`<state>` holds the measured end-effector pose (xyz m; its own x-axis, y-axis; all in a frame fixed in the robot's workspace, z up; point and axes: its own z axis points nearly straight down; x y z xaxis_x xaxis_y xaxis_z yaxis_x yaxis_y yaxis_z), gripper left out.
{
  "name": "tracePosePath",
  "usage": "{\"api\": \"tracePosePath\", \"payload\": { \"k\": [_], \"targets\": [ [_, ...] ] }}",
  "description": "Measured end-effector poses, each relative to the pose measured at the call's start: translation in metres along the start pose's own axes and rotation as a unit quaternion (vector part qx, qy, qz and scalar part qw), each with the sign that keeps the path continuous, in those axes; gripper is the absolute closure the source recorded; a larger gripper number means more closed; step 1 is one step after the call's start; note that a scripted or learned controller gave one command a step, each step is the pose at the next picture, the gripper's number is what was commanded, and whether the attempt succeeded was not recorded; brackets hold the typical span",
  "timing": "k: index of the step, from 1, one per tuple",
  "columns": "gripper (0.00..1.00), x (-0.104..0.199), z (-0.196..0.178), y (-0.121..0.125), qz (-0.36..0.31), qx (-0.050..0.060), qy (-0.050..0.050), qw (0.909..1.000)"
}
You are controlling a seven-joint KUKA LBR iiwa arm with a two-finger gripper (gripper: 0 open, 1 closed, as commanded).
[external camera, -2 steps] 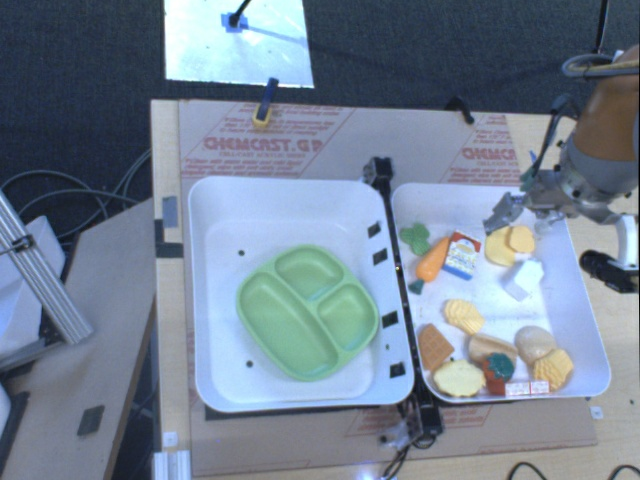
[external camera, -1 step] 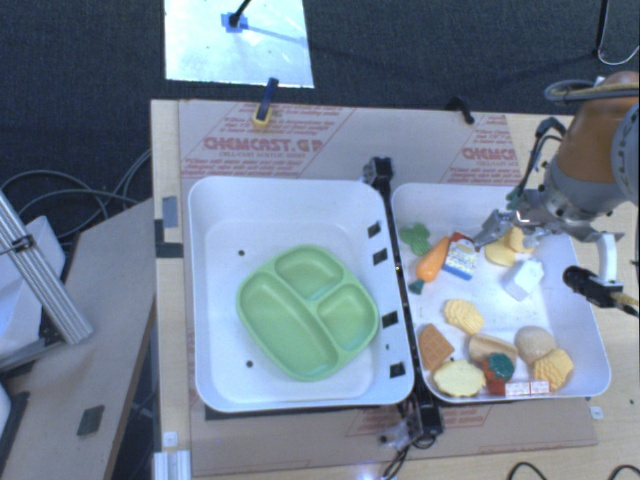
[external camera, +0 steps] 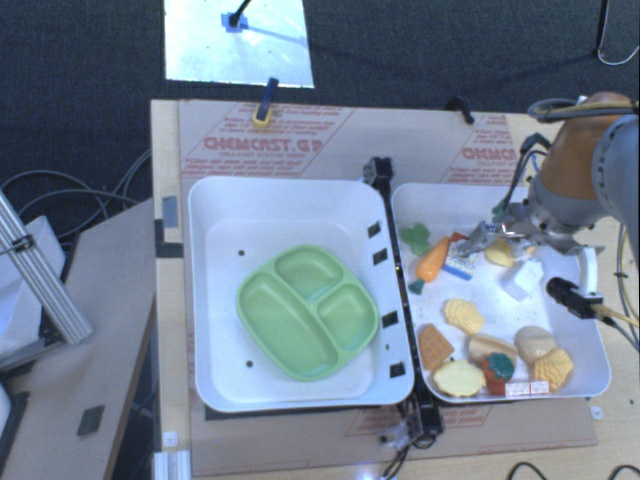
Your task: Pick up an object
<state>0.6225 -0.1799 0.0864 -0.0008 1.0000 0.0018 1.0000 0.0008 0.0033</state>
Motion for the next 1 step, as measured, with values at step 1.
{"api": "tracePosePath", "payload": {
  "k": [1],
  "targets": [
    [1.0,0.0007,-0.0162,0.0039,-0.001,-0.006,0.0,1.0]
  ]
}}
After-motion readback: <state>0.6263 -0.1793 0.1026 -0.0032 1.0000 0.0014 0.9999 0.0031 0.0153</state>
